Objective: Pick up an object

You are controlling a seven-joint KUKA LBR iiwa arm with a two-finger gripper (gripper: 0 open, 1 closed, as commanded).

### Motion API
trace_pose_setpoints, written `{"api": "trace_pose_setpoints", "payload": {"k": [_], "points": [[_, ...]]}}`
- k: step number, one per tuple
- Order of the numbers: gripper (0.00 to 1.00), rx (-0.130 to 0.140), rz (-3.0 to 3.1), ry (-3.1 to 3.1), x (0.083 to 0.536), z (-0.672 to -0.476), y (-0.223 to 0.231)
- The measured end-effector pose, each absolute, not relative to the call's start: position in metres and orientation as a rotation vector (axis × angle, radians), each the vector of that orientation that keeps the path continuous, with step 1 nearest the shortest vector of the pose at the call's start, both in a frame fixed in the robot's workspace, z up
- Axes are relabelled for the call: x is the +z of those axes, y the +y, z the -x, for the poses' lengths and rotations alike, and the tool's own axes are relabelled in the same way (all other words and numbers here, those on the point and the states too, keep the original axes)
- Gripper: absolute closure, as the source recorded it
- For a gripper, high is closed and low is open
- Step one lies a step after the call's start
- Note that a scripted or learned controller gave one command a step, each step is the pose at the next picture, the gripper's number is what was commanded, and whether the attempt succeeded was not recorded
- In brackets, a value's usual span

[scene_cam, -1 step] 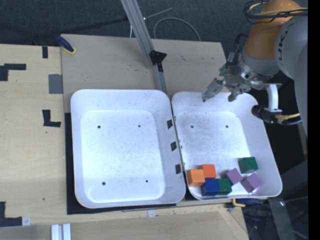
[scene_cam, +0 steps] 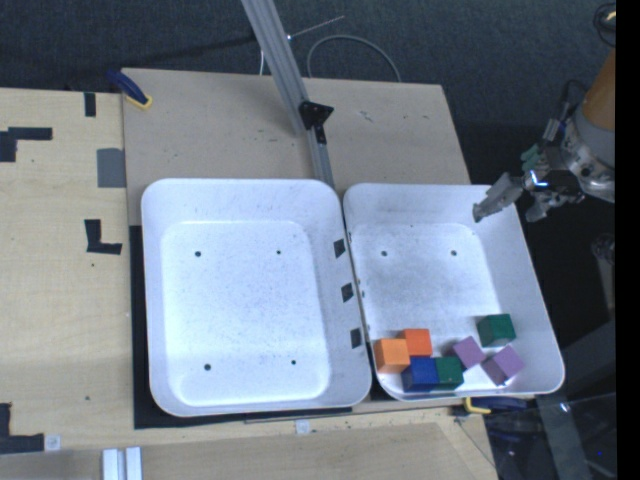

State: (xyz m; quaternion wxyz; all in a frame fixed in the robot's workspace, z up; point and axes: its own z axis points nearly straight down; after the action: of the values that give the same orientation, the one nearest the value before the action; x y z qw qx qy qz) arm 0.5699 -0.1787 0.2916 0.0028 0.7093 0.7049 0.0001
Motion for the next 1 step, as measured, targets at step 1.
{"api": "trace_pose_setpoints", "payload": {"k": [1], "points": [[0.00, -0.005, -2.218, 2.236, 0.1891, -0.6333, -0.0757]]}}
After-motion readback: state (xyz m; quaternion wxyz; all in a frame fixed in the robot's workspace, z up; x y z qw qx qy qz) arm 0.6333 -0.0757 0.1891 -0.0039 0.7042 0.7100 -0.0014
